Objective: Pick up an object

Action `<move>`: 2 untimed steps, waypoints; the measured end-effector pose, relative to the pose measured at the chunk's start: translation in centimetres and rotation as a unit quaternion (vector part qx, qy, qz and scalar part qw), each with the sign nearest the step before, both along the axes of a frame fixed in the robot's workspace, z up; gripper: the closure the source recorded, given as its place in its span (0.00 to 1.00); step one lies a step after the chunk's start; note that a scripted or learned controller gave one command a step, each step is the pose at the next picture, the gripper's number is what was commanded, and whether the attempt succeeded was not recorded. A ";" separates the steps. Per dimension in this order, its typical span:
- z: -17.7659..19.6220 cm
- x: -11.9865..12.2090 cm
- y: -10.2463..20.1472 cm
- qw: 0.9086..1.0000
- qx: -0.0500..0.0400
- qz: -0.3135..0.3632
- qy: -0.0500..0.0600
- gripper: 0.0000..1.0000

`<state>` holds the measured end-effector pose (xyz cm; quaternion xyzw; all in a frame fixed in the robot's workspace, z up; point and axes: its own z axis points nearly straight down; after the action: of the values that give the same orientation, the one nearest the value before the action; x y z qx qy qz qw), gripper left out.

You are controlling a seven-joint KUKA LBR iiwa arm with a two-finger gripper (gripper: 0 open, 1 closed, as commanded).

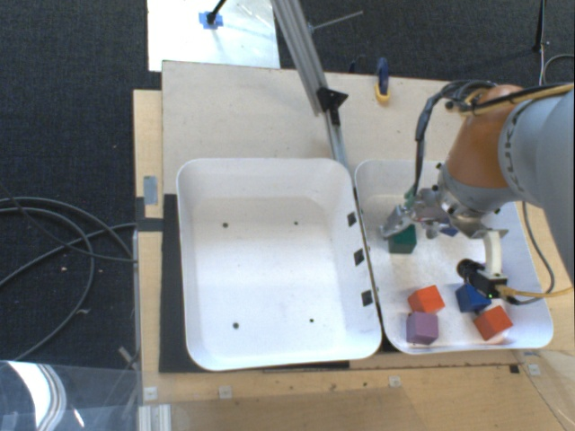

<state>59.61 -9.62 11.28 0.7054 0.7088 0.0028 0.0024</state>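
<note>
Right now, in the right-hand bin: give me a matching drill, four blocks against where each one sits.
Things:
1. green block
2. purple block
3. blue block
4. orange block beside the purple one

Places:
A. at the near edge of the bin, left of the other near-edge block
B. right under the gripper
C. just above the purple block
D. between the two orange blocks, beside the black cable end

Pairs: 1-B, 2-A, 3-D, 4-C
</note>
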 end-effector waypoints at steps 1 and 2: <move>0.8 -0.1 -0.1 1.000 0.000 0.000 0.002 1.00; 8.0 3.6 9.0 1.000 -0.005 0.003 0.001 1.00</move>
<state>63.22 -0.65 19.26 0.7035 0.7106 -0.0015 0.0055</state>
